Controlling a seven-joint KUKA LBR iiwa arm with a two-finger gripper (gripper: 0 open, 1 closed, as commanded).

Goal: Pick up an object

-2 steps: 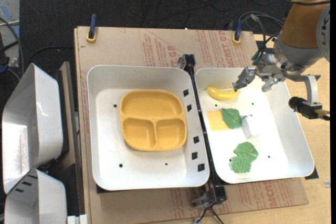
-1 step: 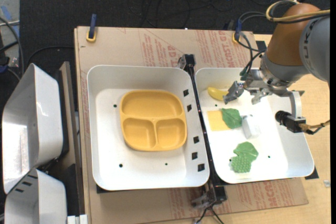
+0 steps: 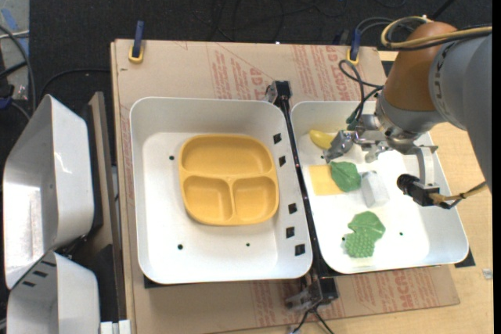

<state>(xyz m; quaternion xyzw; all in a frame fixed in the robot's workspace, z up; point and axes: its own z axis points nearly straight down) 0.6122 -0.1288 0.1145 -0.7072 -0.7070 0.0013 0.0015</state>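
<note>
The right bin holds several small items: a yellow banana-shaped piece at the back left, a pale yellow flat square, a green lump resting partly on that square, a whitish translucent piece, and a green bumpy item near the front. My gripper hangs over the back of this bin, just right of the banana piece and just above the green lump. The left bin carries a yellow divided tray.
The grey arm with its orange band reaches in from the right over the right bin's back corner. A black cable loops over the bin's right side. Spare white bins stand at far left.
</note>
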